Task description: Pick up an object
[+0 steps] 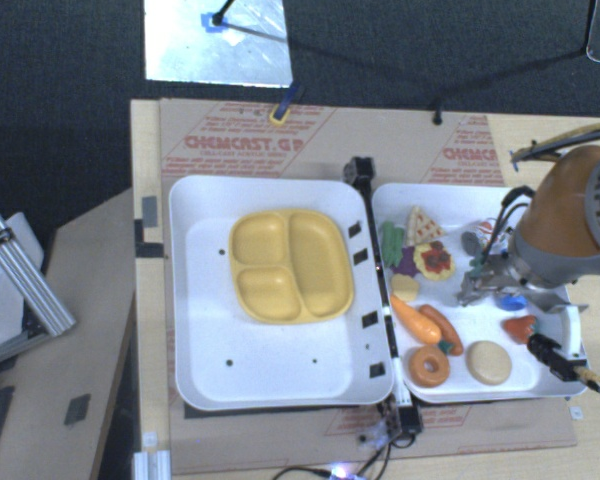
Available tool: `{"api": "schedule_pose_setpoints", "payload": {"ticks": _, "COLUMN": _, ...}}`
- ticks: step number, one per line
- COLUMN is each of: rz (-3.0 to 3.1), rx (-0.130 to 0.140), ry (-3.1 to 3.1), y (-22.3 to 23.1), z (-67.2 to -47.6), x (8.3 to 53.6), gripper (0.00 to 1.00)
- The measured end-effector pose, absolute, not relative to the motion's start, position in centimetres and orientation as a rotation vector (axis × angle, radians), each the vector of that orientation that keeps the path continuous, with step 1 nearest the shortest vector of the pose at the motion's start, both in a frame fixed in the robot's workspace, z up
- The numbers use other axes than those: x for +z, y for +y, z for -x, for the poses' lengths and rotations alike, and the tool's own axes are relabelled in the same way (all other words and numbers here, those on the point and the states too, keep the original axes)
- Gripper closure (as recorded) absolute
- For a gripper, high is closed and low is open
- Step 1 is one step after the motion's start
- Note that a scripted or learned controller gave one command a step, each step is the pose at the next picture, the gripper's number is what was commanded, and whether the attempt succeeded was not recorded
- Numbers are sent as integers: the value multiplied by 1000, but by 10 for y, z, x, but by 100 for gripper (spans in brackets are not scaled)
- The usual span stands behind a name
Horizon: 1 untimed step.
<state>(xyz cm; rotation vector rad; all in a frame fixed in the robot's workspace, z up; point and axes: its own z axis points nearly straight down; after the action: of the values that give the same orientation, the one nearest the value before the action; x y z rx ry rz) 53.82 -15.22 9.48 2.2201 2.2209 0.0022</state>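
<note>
Your gripper (pixel 477 286) is reaching into the right bin (pixel 460 200) above the toy food; I cannot tell its grip.

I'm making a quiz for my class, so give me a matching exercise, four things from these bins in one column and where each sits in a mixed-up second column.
Things:
1. yellow tray
2. doughnut
3. pizza slice
4. carrot

Places:
A. far part of the right bin
B. near-left corner of the right bin
C. middle of the left bin
D. just behind the doughnut, by the divider

Pairs: 1-C, 2-B, 3-A, 4-D
</note>
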Motion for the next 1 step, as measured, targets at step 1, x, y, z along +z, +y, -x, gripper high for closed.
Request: {"api": "schedule_pose_setpoints", "payload": {"ticks": 1, "rz": -2214, "rx": 5, "ry": 2221, "y": -156, "z": -548, "x": 143, "gripper": 100}}
